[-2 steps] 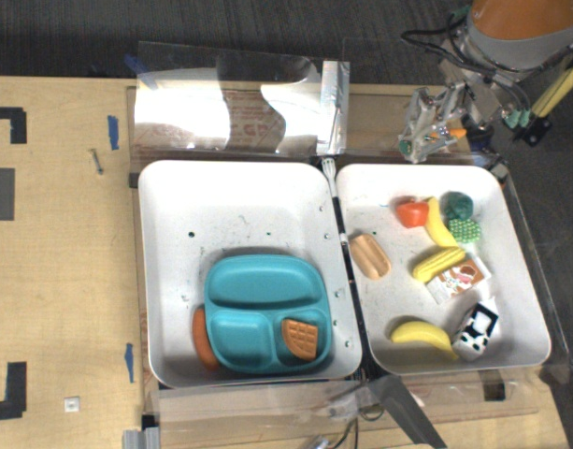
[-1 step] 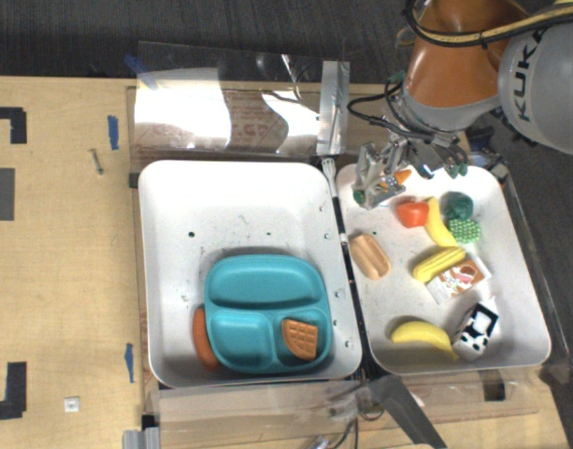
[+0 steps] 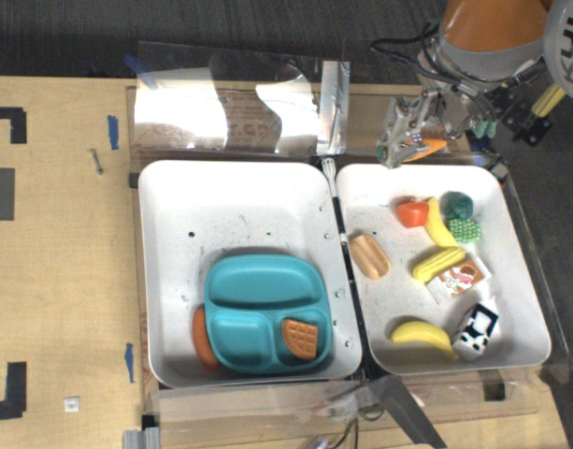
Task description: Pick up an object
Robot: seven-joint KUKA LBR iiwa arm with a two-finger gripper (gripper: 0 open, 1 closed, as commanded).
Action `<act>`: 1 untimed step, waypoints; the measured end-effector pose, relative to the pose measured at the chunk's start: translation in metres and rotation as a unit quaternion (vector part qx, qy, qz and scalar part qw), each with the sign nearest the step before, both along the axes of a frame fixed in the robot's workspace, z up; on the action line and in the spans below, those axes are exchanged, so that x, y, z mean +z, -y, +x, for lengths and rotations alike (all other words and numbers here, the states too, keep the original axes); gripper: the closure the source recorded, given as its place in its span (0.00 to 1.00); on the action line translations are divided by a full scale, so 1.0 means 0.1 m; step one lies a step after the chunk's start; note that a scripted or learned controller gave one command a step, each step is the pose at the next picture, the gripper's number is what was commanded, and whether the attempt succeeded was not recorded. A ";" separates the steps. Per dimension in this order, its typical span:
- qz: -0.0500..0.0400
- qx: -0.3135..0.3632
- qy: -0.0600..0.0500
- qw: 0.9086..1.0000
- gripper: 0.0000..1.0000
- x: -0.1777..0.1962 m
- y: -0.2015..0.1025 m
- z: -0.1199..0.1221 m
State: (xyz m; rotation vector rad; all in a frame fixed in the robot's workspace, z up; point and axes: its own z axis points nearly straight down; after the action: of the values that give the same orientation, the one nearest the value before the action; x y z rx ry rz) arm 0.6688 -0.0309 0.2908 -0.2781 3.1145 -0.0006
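Gripper point(image 3: 415, 141) pinching an orange piece point(image 3: 434, 145), we saw, raised over the right bin's point(image 3: 520, 251) far rim.

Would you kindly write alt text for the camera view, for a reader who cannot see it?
A grey robot arm with an orange band holds its tool, which grips a small orange item, above the far edge of the right white bin of toy food. The left white bin holds a teal divided plastic tray carrying a toy waffle.

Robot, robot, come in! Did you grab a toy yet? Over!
Gripper up above right white bin's far rim, thin orange piece at its fingers; hold unconfirmed. Red tomato toy and yellow bananas lie in bin. Nothing blocking.
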 end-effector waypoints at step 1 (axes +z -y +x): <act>0.000 0.035 -0.007 0.999 1.00 -0.49 0.06 -0.02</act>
State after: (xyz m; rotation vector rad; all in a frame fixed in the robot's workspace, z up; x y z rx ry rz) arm 0.6670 -0.0369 0.2415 -0.3878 3.1174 0.0018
